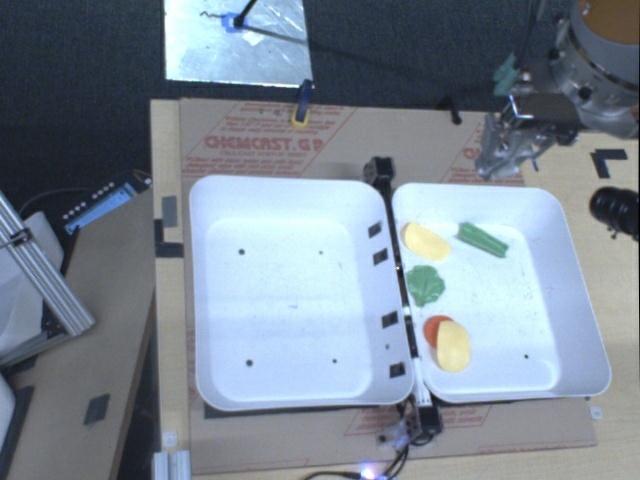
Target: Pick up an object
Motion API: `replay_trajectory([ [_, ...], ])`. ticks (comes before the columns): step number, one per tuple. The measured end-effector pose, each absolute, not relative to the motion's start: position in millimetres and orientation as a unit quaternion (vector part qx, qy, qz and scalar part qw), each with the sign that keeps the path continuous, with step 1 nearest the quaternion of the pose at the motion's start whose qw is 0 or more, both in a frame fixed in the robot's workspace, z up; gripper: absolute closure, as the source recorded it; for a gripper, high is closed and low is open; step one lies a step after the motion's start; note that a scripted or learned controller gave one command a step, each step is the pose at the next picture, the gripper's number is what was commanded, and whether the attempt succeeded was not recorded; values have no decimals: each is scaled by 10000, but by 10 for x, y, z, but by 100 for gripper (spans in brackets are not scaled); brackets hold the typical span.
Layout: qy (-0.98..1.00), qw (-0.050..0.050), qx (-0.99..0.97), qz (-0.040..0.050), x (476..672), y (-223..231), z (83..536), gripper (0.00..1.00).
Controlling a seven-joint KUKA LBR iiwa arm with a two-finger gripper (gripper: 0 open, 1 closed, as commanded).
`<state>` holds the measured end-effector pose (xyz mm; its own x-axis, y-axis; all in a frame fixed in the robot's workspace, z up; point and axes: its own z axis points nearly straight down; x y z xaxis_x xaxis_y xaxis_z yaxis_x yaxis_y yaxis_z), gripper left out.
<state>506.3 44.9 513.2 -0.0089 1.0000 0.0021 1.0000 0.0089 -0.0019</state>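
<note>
Just beyond the far rim of the right bin (545, 313), outside it and over the bench (260, 138): the pincer (505, 148), pale metal under the grey wrist of the arm (600, 53). Too blurred and too far off to tell whether open or closed. Nothing seen in its grip.

Inside the right bin, all well apart from the pincer and lower down the view:
- Nearest the pincer, toward the far wall of the right bin: a green block (483, 239), long and lying flat at a slant.
- Beside it, toward the inner wall of the right bin: a yellow piece (425, 240), rounded, apart from the green block.
- Nearer the middle of the inner wall: a green leafy piece (426, 286), close to the yellow piece, contact not clear.
- Toward the near end of the right bin, farthest from the pincer: a red piece (435, 326) with a yellow oblong (454, 348) lying against it and partly covering it.

Joined to the inner wall of the right bin by a dark row of clips: the left bin (205, 298).

Beyond the far rim of the right bin and off toward the left bin's side, past the bench edge: a silver sheet (237, 26) on the dark floor.
</note>
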Motion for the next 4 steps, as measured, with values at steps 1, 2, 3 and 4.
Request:
replay_trajectory([
  [1, -7097, -11, -7045, -23, 4858, 716, 5366, 100],
  [2, -7097, 42, -7044, 60, 4852, 1085, 3659, 100],
  [3, -7091, -43, -7050, -80, 4871, 1183, 5036, 100],
  [4, -7093, 30, -7049, 50, 4853, 1604, 2910, 100],
])
